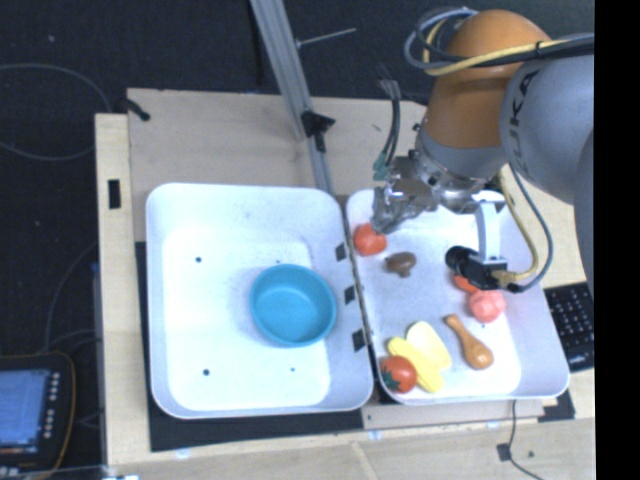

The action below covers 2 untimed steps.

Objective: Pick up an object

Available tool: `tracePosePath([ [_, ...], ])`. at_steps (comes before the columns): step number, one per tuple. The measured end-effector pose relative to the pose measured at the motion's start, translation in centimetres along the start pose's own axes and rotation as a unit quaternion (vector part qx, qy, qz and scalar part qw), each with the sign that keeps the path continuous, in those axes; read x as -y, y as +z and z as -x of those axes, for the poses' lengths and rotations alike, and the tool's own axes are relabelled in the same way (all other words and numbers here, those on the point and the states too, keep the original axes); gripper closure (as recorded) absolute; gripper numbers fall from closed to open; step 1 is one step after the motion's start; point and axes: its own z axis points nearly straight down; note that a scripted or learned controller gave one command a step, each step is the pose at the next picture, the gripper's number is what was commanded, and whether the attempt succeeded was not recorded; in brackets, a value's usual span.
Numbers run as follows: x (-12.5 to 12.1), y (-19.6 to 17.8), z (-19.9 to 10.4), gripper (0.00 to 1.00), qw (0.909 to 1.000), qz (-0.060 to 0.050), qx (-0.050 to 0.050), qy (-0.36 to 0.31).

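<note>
Just below pincer point(388, 211): red ball point(369, 240)

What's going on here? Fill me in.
The arm reaches in over the right bin, with its gripper low near that bin's upper left corner, just above a red ball. Nothing shows between its fingers. Small toys lie scattered in the same bin. The left bin holds a blue bowl.
</note>
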Motion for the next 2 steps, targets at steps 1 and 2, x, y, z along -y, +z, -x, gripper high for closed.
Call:
tracePosePath([
  [1,1.4,-0.4,-5.4,1.00,1.0000,0.000,-0.002,-0.002],
  [2,3.2,-0.2,-10.3,1.00,1.0000,-0.001,-0.001,-0.002],
])
